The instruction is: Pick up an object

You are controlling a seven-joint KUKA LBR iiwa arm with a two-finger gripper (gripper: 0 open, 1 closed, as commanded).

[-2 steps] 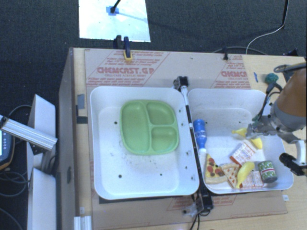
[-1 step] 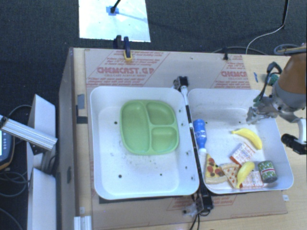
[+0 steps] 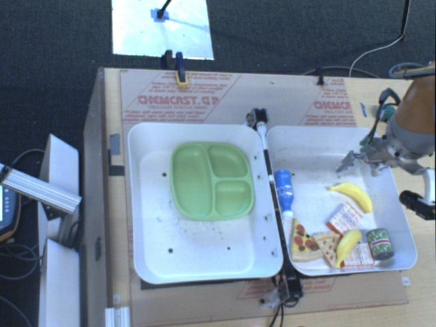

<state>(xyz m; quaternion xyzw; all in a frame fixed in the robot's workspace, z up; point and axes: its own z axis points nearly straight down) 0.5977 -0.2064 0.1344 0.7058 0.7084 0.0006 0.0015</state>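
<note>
The arm [image 3: 415,118] is showing a rounded orange band over a grey wrist housing. Thin dark cables are looping beside that housing. The tool [image 3: 362,161] is looking like pale grey metal with slim pointed fingers [image 3: 346,162], and a black cylindrical part [image 3: 417,204] is jutting out behind it.

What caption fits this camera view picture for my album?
Robot gripper hovers above a banana in the right bin; green plate sits left.

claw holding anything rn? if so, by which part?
Nothing held. The claw hangs open above the right bin, with the banana lying below it.
</note>
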